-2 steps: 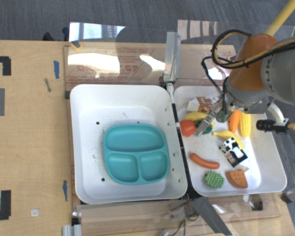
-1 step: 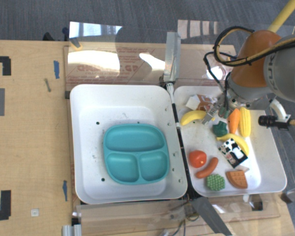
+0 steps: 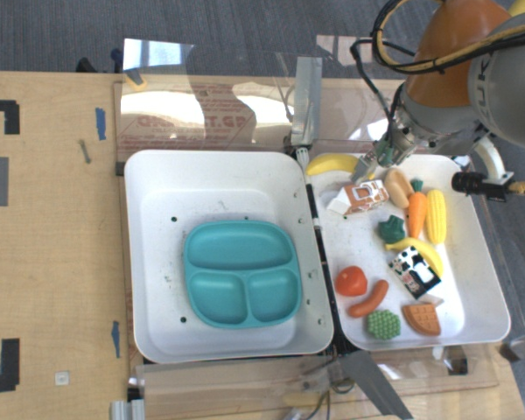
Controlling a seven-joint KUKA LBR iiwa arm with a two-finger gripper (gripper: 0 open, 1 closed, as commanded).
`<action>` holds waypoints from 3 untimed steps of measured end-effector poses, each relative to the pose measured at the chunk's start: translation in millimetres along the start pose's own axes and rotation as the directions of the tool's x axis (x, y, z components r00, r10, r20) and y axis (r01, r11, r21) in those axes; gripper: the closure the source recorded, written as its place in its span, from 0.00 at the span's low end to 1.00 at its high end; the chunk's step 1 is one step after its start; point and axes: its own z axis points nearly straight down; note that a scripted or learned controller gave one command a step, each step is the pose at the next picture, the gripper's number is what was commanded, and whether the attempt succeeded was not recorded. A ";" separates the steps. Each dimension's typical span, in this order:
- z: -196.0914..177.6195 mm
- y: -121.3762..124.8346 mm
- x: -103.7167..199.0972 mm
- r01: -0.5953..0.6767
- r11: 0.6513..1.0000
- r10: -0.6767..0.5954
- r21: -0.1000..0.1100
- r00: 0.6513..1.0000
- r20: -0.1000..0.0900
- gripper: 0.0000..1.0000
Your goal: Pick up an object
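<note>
- Grey carpet runs behind a tan bench (image 3: 52,234) that bears two shallow white bins side by side: the left bin (image 3: 149,191) and the right bin (image 3: 481,296).
- From the right, the arm's grey body and orange band (image 3: 459,29) slant down to the gripper (image 3: 372,166), which hangs over the far left corner of the right bin.
- Whether its fingers are parted or closed cannot be told; nothing is clearly seen between them.
- Just left of the gripper lies a yellow banana (image 3: 331,163); just below it sits a small orange-and-white carton (image 3: 366,196).
- To its right and nearer: a bread roll (image 3: 397,185), an orange carrot (image 3: 416,213), a yellow corn cob (image 3: 436,215) and a dark green broccoli piece (image 3: 391,229).
- Farther toward the near side: a black-and-white box (image 3: 414,269), a red tomato (image 3: 351,280), a red sausage (image 3: 368,297), a green bumpy ball (image 3: 384,324) and an orange wedge (image 3: 423,318).
- Well off to its left, a teal divided plate (image 3: 241,271) lies in the left bin.
</note>
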 end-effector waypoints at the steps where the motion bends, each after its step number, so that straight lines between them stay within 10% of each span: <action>1: -60.2 44.7 34.0 -0.058 0.998 0.058 0.000 0.998 -0.002 1.00; 3: -80.0 79.3 95.4 0.134 0.991 -0.134 0.008 0.991 -0.007 1.00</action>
